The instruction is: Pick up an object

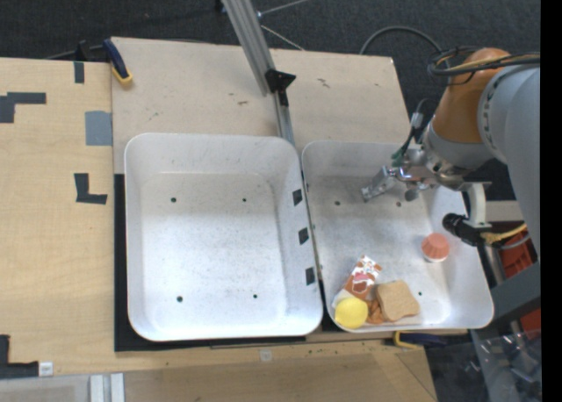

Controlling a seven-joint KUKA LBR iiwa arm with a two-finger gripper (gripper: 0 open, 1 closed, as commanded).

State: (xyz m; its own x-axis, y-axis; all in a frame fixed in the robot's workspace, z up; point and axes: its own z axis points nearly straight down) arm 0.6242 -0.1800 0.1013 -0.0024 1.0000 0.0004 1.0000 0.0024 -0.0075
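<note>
end effector (376, 188) hangs over right bin (351, 216), grip state unclear; yellow ball (351, 312) near its front corner.

Bench top: pale wooden board (202, 93) under both bins, with a lighter plywood sheet (53, 216) lying to its left.
Tape marks: grey square patch (98, 127) and dark angular strips (22, 104) on the plywood sheet.
Clamp: blue-and-yellow handled clamp (118, 61) at the board's far left corner.
Rail: slanted silver aluminium rail (246, 23) running down toward the bins' junction.
Cable: black looping cable (395, 36) on the dark floor behind the board.
</note>
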